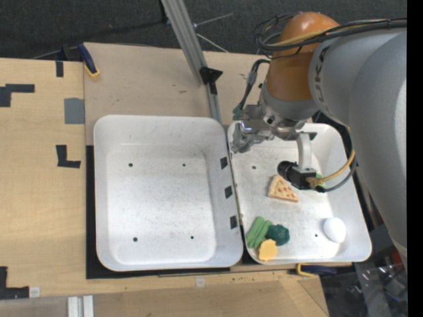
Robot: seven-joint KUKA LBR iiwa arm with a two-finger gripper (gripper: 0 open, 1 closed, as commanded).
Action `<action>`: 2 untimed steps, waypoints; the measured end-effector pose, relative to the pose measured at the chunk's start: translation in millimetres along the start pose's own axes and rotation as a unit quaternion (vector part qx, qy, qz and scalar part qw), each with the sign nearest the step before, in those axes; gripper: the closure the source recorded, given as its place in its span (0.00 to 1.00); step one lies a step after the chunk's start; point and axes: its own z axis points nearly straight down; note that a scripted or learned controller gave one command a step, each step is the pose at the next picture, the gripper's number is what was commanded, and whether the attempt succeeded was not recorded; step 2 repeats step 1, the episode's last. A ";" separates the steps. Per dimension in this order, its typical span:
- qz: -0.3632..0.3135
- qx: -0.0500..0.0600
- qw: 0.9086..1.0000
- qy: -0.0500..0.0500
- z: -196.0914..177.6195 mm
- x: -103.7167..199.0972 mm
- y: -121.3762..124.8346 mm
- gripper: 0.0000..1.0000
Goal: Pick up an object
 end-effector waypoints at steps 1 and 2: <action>0.000 -0.001 1.000 0.000 -10.2 56.9 18.9 1.00; 0.000 -0.001 1.000 0.000 -10.2 56.9 18.9 1.00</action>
